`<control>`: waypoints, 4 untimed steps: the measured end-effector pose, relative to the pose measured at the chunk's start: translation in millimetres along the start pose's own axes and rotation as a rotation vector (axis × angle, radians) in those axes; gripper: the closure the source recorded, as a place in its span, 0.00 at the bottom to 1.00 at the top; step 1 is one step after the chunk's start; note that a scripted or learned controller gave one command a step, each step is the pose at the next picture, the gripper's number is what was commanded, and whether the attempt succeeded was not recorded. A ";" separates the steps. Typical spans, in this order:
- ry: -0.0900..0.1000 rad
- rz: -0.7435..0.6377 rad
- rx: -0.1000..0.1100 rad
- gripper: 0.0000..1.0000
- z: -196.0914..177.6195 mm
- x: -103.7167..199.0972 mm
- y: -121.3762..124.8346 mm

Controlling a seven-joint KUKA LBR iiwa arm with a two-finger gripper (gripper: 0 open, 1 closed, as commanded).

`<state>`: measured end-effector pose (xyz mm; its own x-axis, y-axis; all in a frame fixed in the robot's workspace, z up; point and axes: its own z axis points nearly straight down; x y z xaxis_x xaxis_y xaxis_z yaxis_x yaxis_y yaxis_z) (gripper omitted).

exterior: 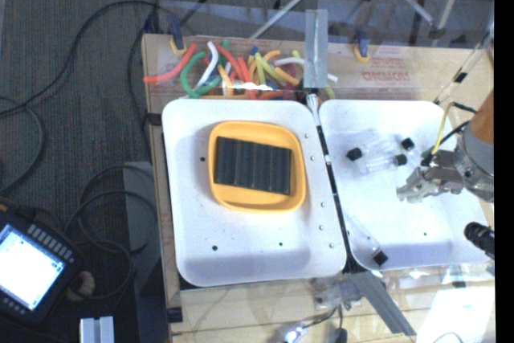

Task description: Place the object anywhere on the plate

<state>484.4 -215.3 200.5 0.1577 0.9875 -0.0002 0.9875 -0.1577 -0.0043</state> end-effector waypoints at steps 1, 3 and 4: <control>0.000 -0.239 -0.001 1.00 12.5 45.4 -7.6; 0.000 -0.532 -0.002 1.00 3.1 143.4 1.3; -0.001 -0.545 -0.001 1.00 2.7 206.9 10.6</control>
<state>527.4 -12.6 197.7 -0.3774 0.9260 0.0011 0.9260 0.3774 -0.0025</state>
